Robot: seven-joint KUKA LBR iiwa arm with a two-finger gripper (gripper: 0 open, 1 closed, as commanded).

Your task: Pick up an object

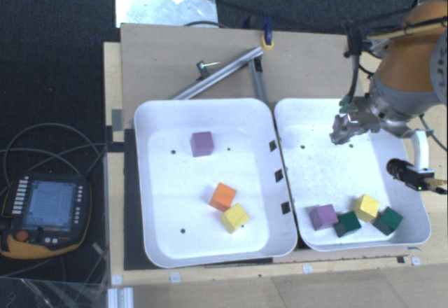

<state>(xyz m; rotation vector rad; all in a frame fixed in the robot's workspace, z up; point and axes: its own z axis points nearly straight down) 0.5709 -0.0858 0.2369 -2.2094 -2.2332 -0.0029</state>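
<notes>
My gripper point(341, 133) hangs over the upper middle of the right bin point(308, 112), well above the blocks, with nothing visible between its fingers. Along that bin's near edge lie a purple block point(323, 215), a dark green block point(346, 223), a yellow block point(366, 207) and a second green block point(388, 219). The left bin point(150, 131) holds a purple block point(201, 143) near its top, and an orange block point(222, 196) touching a yellow block point(235, 217) lower down.
A metal rod point(217, 72) lies slanted on the board behind the bins. A teach pendant point(43, 212) with its cable sits on the floor at the left. A black cylindrical part point(406, 172) juts over the right bin's right side.
</notes>
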